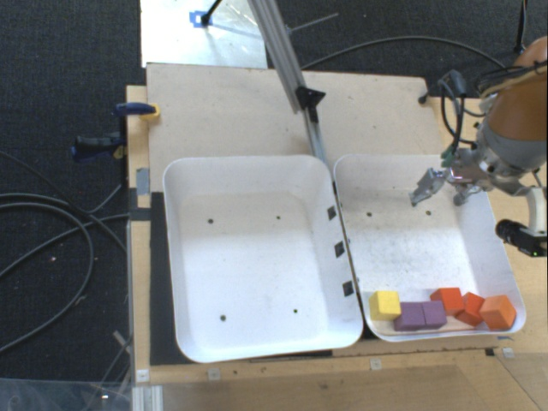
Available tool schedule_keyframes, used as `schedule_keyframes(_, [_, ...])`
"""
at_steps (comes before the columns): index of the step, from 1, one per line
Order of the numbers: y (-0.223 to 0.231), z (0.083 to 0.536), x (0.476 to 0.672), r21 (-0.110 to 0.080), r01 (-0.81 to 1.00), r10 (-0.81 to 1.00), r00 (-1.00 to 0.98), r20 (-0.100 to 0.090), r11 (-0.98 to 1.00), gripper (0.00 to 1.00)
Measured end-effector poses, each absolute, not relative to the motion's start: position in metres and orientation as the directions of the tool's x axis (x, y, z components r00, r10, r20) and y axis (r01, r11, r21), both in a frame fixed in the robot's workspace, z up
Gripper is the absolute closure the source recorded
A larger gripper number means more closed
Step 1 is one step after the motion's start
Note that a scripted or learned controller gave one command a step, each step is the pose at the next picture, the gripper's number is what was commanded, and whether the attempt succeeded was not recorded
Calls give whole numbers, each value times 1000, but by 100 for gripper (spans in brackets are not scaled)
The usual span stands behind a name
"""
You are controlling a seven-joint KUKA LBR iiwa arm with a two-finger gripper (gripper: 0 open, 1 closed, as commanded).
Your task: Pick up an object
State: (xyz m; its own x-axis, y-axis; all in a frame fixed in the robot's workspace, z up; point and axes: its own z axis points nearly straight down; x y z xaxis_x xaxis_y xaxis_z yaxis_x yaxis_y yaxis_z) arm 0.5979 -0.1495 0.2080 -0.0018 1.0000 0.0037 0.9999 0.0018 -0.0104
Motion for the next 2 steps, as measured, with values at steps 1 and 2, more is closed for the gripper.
schedule_keyframes(1, [-141, 124, 596, -5, 1000, 1000, -1, 1, 1, 0])
schedule_keyframes(2, [-117, 88, 534, -6, 1000, 1000, 0, 3, 0, 0])
